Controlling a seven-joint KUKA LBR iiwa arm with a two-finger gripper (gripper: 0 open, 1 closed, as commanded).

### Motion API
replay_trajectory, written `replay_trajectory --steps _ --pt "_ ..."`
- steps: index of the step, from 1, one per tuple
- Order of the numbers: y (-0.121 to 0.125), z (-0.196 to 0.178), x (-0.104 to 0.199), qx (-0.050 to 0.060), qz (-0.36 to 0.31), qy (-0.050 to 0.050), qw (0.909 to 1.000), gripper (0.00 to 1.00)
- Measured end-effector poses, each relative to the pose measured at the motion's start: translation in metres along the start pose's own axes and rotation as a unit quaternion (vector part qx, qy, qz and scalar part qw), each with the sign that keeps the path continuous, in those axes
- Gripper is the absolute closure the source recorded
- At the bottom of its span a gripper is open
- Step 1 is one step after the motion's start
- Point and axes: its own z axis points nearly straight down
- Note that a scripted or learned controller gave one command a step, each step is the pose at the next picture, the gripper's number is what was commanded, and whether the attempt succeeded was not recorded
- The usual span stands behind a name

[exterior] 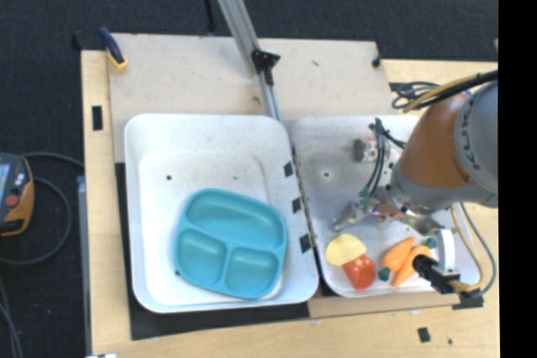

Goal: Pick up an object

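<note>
Camera view: slanted look down on both bins.
Gripper: low in right bin, fingers' state unreadable.
Objects: yellow piece, red piece, orange carrot at near edge.
Left bin: blue divided plate.

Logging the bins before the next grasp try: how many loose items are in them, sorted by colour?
Blue: 1, the divided plate in the left bin
Yellow: 1, the rounded piece in the right bin
Red: 1, the small block touching the yellow one
Orange: 1, the carrot-like piece, with a green bit at its end
Total: 4
</note>
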Motion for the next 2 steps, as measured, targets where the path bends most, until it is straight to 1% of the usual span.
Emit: replay_trajectory --steps 1,2 --pt "0.001 -0.001 0.000 -0.002 0.001 0.001 1.0000 0.00" --pt "0.003 -0.012 -0.003 -0.005 0.004 -0.001 1.0000 1.00"
